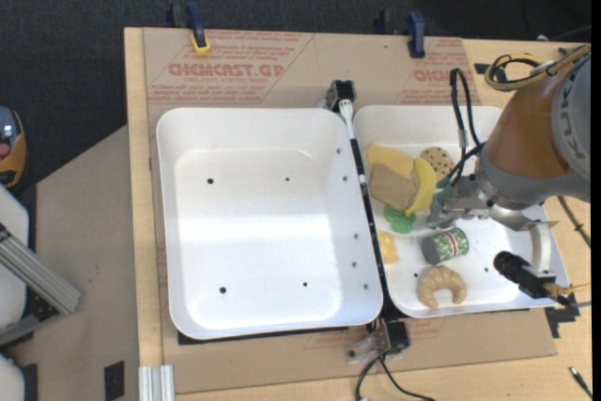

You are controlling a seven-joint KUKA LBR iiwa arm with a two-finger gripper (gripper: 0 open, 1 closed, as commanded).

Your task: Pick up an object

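The grey arm (540, 141), rounded and smooth with an orange band above the wrist, comes in from the right and bends down over the right bin (488, 296). Its metal pincer (449, 209) sits low among the things there, just above a small can (444, 245) and beside a banana. Whether the pincer is released or clenched cannot be told, since the wrist hides its tips.

The right bin is a shallow white plastic tray with rounded corners. In it lie several things close together: a curved yellow banana (424, 183), a tan, bread-like block (393, 186) touching the banana's left side, a flat yellow wedge (389, 157) at the far side of the block, and a round speckled cookie (435, 159) just right of the wedge. A small green piece (398, 219) lies at the near side of the block, and a small yellow piece (387, 247) nearer still, by the bin's left wall. The can is a short cylinder lying on its side, with a green and red label. Near it, closest to the near rim, lies a golden, ridged croissant (441, 285) bent in a crescent.

The left bin (188, 296) is of the same white plastic, with a few dark dots on its floor. Both bins rest on a brown cardboard-covered counter (235, 56) with red print, held by blue clamps (196, 22) at the far edge.
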